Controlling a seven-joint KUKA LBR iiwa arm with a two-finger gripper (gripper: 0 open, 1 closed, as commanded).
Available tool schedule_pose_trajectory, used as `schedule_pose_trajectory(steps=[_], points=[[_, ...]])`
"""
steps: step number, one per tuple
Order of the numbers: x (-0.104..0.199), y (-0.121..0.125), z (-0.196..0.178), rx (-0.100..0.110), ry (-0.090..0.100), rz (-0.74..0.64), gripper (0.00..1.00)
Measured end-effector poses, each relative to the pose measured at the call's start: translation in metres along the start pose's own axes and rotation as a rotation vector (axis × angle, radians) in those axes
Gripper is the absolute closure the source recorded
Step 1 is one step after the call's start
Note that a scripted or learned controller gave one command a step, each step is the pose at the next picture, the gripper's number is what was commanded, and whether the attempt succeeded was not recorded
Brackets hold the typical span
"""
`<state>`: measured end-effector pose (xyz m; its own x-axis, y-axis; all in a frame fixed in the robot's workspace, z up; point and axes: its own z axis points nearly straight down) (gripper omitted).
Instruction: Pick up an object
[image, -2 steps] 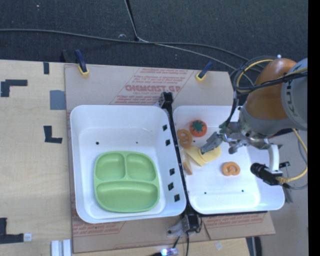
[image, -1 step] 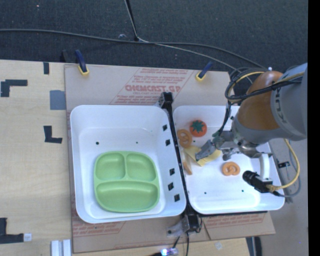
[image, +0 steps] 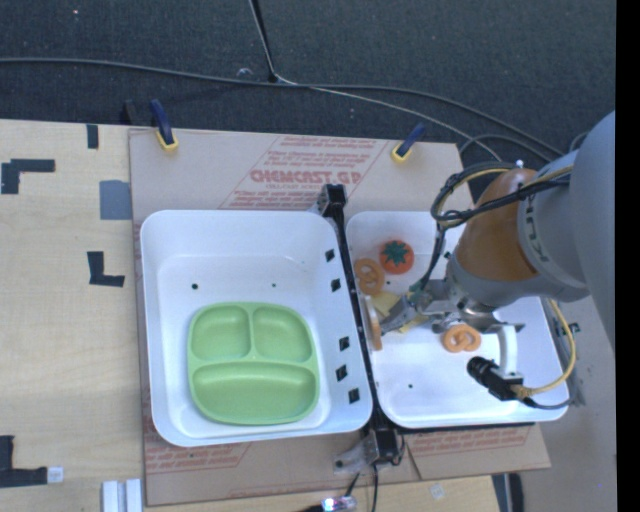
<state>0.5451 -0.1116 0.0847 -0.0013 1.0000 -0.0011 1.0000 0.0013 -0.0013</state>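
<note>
Arm (image: 520, 240): grey with an orange band, over the right bin
Left bin (image: 160, 240): holds a green divided plate (image: 252, 362)
Right bin (image: 440, 405): holds the small toys
Gripper (image: 400, 312): low by the divider, cannot tell whether spread or closed
Toy fruit (image: 397, 256): orange, near the far wall
Pretzels: one (image: 368, 273) beside the divider, one (image: 461, 340) under the wrist

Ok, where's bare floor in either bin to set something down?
Left bin: the strip between the green plate and the far wall. Right bin: the near floor, between the gripper and the near rim. Crowded: the right bin's far half, with the orange fruit, two pretzel rings and the arm overhead.
</note>
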Motion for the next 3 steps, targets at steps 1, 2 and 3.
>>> schedule_pose_trajectory(steps=[1,2,3], points=[[0.0,0.001,-0.013,-0.002,0.0,-0.001,1.0],[-0.001,-0.009,-0.064,-0.003,0.001,0.001,1.0],[0.0,-0.003,-0.126,-0.006,0.0,-0.001,1.0]])
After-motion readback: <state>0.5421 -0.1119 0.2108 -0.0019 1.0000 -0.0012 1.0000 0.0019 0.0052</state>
